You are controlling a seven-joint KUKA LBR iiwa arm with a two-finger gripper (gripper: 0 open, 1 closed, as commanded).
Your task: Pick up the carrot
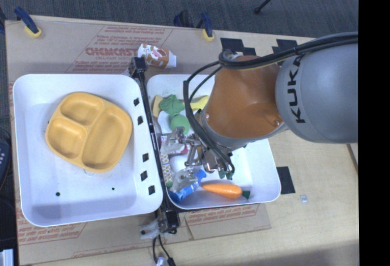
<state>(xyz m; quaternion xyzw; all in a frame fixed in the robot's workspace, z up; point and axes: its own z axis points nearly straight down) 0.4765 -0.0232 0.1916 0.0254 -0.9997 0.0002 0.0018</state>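
Just right of the claw (190, 168), carrot (223, 190)

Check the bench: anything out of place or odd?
One thing: a small packet lies outside the bins on the cardboard, behind the divider. The carrot lies flat in the right bin, and the yellow plate sits level.

Orange carrot (222, 190), green-tipped, lying flat, right bin's near edge
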